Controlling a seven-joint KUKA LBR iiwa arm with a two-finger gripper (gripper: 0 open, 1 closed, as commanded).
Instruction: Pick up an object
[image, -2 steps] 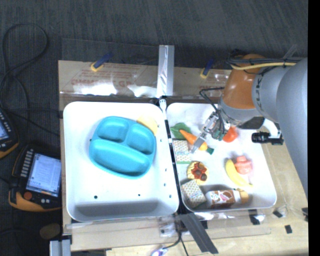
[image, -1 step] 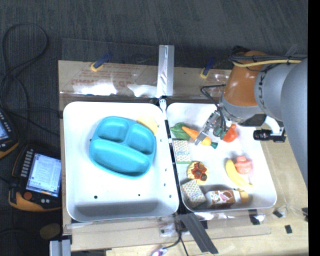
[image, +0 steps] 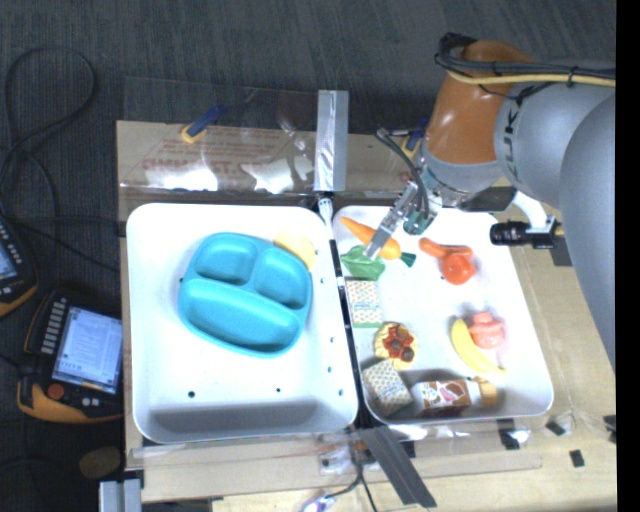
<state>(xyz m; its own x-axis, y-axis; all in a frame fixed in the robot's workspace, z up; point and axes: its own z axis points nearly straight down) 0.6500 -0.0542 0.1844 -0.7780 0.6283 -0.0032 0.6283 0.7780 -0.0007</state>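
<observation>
Reaching in from the right, the hand (image: 372, 243) is seen low over the back left part of the right bin (image: 530, 330), its slim fingers slanted down towards a green piece (image: 361, 264) and an orange carrot (image: 368, 233); whether anything is grasped, or whether the fingers are parted or closed, cannot be told at this angle. The green piece is found just beside the bin's left wall, with the carrot touching or just behind it. A red toy with an orange stem (image: 452, 260) is placed to the right of these, apart from the hand. Nearer the front, a patterned packet (image: 363, 301) is laid along the left wall, followed by a round pastry with red topping (image: 396, 343), a checked block (image: 384, 385) and a brown bottle (image: 447, 395) lying on its side. A banana (image: 466, 347) and a pink object (image: 486, 328) are seen touching each other near the right wall. A blue divided tray (image: 245, 292) is held in the left bin (image: 160, 370), with a yellow item (image: 297, 246) at its back right corner. Both bins are carried side by side on the tabletop (image: 150, 145).
</observation>
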